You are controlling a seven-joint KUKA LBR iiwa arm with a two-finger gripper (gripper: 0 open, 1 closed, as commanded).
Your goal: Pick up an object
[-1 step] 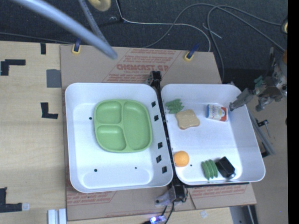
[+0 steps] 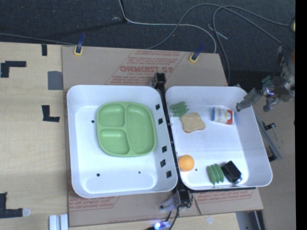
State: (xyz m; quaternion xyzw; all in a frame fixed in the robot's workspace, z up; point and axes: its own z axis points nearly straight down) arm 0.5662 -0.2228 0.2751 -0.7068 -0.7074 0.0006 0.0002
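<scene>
Gripper (image 2: 244,103) hovers just right of the carton (image 2: 222,115).

Two white bins (image 2: 79,143) sit side by side on brown cardboard (image 2: 144,68), clamped at the back by yellow clips (image 2: 78,49). Grey cables (image 2: 192,13) trail over the dark floor behind.

Even, diffuse light from overhead, moderately bright, w/ a cool bluish cast. White bins (image 2: 211,178) come close to blowing out; a soft sheen sits on the green plate (image 2: 127,128). Shadows faint, short, hugging objs & bin walls. Overall soft, low-res, some compression mush. Gripper (image 2: 244,102) at far right blurred; a smeared pale streak at far left top edge.
</scene>
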